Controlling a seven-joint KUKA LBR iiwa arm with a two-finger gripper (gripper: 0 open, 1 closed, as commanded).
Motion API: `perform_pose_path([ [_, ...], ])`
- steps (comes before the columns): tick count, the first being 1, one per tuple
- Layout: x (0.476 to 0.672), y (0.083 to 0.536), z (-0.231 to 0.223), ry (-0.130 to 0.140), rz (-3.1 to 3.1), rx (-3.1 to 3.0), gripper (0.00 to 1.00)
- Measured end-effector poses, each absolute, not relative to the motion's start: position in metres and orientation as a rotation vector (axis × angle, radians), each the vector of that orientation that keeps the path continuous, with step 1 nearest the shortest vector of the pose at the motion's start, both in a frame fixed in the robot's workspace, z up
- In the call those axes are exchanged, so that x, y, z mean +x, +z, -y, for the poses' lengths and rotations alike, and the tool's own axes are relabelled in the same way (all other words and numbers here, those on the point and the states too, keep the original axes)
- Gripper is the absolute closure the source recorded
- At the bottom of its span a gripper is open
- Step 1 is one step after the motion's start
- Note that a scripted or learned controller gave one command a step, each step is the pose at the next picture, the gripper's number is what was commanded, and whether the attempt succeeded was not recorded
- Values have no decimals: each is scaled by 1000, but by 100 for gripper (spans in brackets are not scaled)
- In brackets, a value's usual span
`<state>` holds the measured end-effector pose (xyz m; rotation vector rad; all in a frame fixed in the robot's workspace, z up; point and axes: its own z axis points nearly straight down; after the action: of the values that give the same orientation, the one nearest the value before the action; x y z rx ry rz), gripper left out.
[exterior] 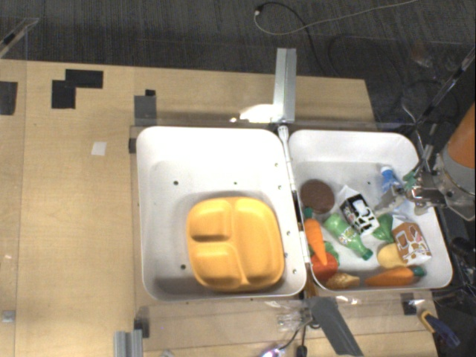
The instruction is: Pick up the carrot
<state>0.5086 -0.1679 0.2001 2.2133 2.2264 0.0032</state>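
Jaws (405,193) at the right white bin's (349,143) far edge: we could not tell their state. Both orange plastic carrots (315,238) lay ungrasped, so picking remained undone.

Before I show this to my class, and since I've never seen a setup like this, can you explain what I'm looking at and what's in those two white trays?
This is one picture from a camera fixed above a wooden bench, looking down at a slant. Two shallow white bins sit side by side. The left bin holds a yellow divided plate. The right bin holds a jumble of toy food and small packets: a carrot lying along its left wall, a second orange carrot-like piece near the front edge, a brown round disc, a green bottle, a yellowish potato-like lump and a small printed snack packet. The machine is a robot arm reaching in from the right; its end effector hangs over the right bin's right side. I see nothing held in it, and the carrot lies in the bin.
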Motion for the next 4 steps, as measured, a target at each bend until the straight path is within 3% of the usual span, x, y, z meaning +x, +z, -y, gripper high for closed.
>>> perform_pose_path([
  [1,547,96,106,10,-2213,2217,0],
  [3,630,88,92,12,-1564,2719,0],
  [4,632,101,90,21,-1577,2708,100],
])
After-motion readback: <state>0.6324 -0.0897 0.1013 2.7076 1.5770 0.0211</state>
